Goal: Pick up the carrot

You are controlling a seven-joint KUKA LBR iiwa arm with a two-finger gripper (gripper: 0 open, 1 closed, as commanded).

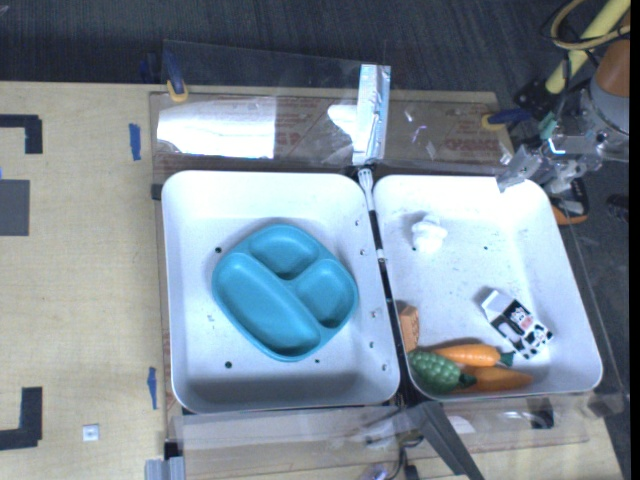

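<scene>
Jaws [525, 168] (grip unreadable) hang well apart from the orange, tapered carrot [470, 355].

Arm [612, 88] raised at upper right, wrist angled left.

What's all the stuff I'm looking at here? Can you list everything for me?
Bins: two, white, side by side on the bench; left bin, right bin.
Divided plate: one, turquoise, three compartments, middle of the left bin.
Carrots: two it seems, orange, lying along the near edge of the right bin, one just below the other.
Green knobbly vegetable: one, dark green, at the carrots' left end, touching them.
Brownish item: one, tan, against the right bin's left wall; too small to identify.
White lump: one, white, upper part of the right bin.
Black-and-white toy: one, right part of the right bin, above the carrots.
Gripper: one, grey metal, above the right bin's far right corner, away from the carrots.
</scene>
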